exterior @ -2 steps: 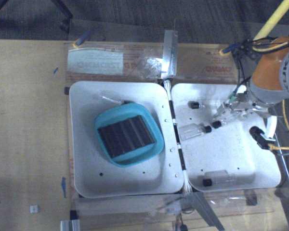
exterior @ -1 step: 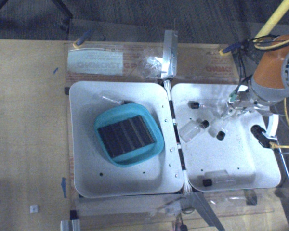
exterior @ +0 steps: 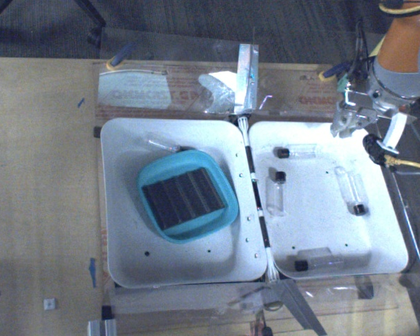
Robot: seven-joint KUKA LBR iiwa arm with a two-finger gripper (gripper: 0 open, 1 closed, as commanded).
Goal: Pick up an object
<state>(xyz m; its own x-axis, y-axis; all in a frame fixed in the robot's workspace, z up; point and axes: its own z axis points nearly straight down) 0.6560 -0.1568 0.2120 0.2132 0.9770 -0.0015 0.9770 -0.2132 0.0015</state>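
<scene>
Nearest the camera, one vial (exterior: 317,261) lies along the right bin's (exterior: 395,257) front edge, while the gripper (exterior: 348,122), grasping nothing, hangs over the far right corner, closest to another vial (exterior: 296,151) lying crosswise.

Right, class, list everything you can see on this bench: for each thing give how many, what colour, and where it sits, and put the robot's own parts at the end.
White bins: two, white, side by side on the bench.
Blue dish: one, teal blue with a dark ribbed insert, in the left bin.
Clear vial in left bin: one, clear, at the far edge above the dish.
Clear vials with black caps: four, clear with black caps, spread across the right bin.
Plastic sheet: one, crumpled and clear, on the board behind the bins.
Arm: one, grey with orange band, upper right.
Gripper: one, over the right bin's far right corner.
</scene>
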